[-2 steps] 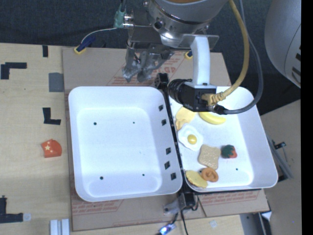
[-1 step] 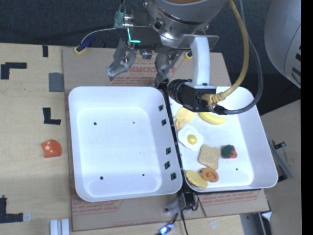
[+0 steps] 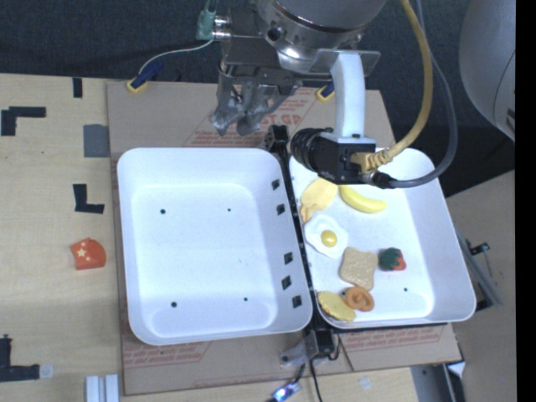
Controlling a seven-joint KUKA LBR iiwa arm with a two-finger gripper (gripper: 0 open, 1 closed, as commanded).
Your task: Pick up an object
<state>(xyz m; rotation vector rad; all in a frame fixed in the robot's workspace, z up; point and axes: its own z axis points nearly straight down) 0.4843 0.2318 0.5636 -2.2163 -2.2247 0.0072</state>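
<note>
Camera view is showing the right bin as the landmark, and everything to be picked is lying inside it, so the task is looking unstarted as far as a grasp goes. Nearest the viewer, at the bin's front edge, a pretzel is sitting against a yellow slice; just behind them a piece of toast is lying flat with a small red and green vegetable beside it. Further back a fried egg is resting near the bin's left wall, then a pale yellow chip and a banana toward the back. The left bin is adjoining the right bin's left wall, and a red toy is lying on the worktop well beyond that. Farthest away, the end effector is hanging past the back-left corner of the right bin, above the cardboard, carrying nothing; whether its fingers are apart or together I cannot tell. The arm is reaching in high, wrist pointing down, so choosing, descending and closing are all remaining.
</note>
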